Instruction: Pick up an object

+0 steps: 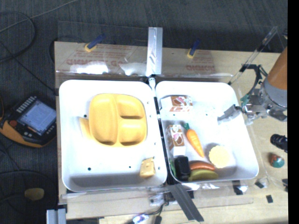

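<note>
We see the likely things to pick all lying untouched in the right bin (pixel 243 125): a carrot (pixel 195 142), a pale round piece (pixel 220 156), two small cartons (pixel 179 103) and a black block (pixel 181 166) along its left and near sides. We judge the pick has not begun. The gripper (pixel 229 113) hangs over the bin's right edge, apart from them all, holding nothing; we cannot tell how it is set.

Grey robot arm with orange band enters from the right; its claw (pixel 227 114) points left, gripping nothing visible.
</note>
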`<state>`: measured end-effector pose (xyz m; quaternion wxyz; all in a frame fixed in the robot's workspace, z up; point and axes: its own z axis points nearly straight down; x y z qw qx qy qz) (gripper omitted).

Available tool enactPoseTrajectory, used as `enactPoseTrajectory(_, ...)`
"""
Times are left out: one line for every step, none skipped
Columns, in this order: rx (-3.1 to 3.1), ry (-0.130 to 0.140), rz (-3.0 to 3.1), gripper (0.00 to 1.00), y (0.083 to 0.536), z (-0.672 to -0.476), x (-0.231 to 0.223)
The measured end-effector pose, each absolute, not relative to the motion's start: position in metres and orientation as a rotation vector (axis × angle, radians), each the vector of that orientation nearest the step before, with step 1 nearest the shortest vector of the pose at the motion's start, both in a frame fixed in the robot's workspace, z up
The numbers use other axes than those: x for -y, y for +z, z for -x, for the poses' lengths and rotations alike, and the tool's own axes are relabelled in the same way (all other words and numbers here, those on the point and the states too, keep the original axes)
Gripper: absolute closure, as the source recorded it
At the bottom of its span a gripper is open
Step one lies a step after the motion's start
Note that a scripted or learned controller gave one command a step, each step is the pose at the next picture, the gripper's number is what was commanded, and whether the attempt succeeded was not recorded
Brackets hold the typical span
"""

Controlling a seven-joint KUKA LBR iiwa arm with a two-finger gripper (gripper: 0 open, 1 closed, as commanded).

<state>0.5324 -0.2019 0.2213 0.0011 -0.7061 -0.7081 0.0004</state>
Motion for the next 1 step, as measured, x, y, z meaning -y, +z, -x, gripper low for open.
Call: enactPoseTrajectory(2.485, -0.005, 1.946, 0.00, 0.1147, -0.5469, 0.1190)
